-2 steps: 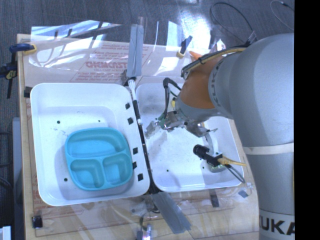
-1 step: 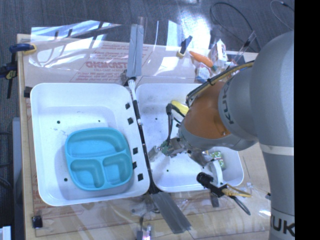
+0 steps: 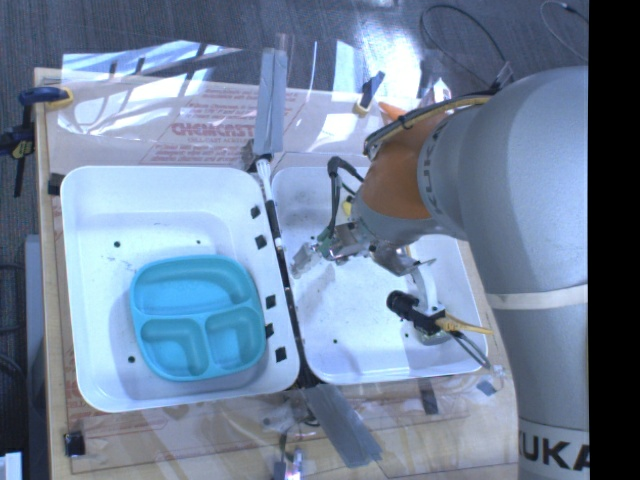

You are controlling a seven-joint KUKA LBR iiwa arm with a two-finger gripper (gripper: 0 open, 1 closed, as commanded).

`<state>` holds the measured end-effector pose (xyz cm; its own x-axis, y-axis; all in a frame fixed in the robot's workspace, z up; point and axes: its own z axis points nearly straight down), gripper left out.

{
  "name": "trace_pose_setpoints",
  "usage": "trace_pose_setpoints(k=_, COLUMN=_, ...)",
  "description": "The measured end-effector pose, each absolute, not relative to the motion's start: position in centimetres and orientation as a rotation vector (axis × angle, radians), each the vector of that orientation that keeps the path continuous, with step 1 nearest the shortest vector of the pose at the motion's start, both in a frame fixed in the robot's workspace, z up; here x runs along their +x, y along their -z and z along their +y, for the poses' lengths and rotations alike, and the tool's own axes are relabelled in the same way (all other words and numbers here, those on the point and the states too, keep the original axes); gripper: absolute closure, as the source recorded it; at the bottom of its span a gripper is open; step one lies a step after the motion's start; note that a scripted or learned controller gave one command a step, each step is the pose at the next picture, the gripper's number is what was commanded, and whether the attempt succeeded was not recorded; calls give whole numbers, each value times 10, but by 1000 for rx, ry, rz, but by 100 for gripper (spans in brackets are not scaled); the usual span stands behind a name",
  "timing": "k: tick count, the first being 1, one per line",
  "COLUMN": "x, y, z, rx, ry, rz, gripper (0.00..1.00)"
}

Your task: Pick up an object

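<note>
Closest to the camera is the arm [image 3: 530,198]. Its broad grey link covers the right of the view, and the orange band [image 3: 400,173] sits just above the wrist.

Task object: I identify one candidate, a blue tray [image 3: 195,318]. It lies flat, open side up, on the floor of the left bin [image 3: 100,218], toward that bin's near edge and right wall. The tray has three compartments, one long one across its far side and two along its near side. Its right rim sits just beside the bin's right wall; I cannot tell whether they touch. A few small dark specks [image 3: 117,245] mark the bin floor beyond the tray.

The left bin and the right bin [image 3: 370,358] stand side by side. Their walls meet along a seam fitted with small black clips [image 3: 270,268].

Pincer [image 3: 312,254]: I see it low inside the right bin, near that bin's left wall. It is apart from the tray, with both bin walls between them. I cannot tell whether the pincer is apart or together, because its metal tip blurs against the white floor.

Both bins rest on the tabletop [image 3: 150,138], which carries a clear sheet with red print along its far side. A grey bar [image 3: 270,93] runs from the seam toward the far edge. A blue clamp [image 3: 40,96] grips the tabletop's far left corner. Dark floor [image 3: 150,8] lies beyond.
</note>
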<state>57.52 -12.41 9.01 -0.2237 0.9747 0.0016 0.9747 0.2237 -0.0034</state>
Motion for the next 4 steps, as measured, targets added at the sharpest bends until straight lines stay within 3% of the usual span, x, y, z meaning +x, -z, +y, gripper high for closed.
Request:
trace_pose_setpoints(k=1, x=504, y=-94, z=-110, rx=-1991, ry=-6, rz=-2446, gripper=0)
trace_pose_setpoints(k=2, x=586, y=-89, z=-111, rx=-2018, ry=-14, rz=-2403, gripper=0)
trace_pose_setpoints(k=3, x=525, y=-93, z=-110, rx=-2018, ry=-7, rz=-2418, gripper=0)
trace_pose_setpoints(k=4, x=626, y=-90, z=-128, rx=-1961, ry=-3, rz=-2450, gripper=0)
